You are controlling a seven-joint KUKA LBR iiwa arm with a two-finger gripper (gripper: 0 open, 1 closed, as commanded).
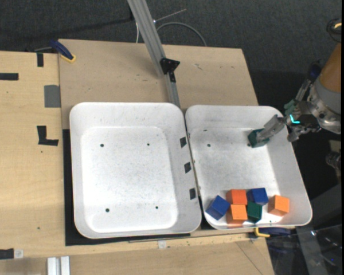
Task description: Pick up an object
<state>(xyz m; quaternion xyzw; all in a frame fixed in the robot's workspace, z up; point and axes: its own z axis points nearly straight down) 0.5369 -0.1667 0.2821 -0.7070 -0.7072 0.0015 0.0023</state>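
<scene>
Reaching in from the right, the arm has its end effector (pixel 262 134) low over the far part of the right bin (pixel 218 125), with a small dark green object (pixel 255 138) at its tip. Whether the fingers are spread or closed, and whether the green object sits between them or only beside them, cannot be told from this angle; a hold is not confirmed.

Remaining candidates sit clustered in the near right corner of the same bin: a blue cube (pixel 218 207) at the left end, two orange cubes (pixel 238 197) (pixel 238 212), a second blue cube (pixel 258 196), a dark green cube (pixel 254 211), and a third orange cube (pixel 280 204) closest to the right wall. Several touch one another. The left bin (pixel 80 153) holds no blocks.

Judgement on handling: the cubes look small, rigid and light, with flat faces likely to take a parallel pinch well. Best purchase would be across two opposite free faces. The outlying blue and right-hand orange cubes offer more finger room than the packed middle ones.
</scene>
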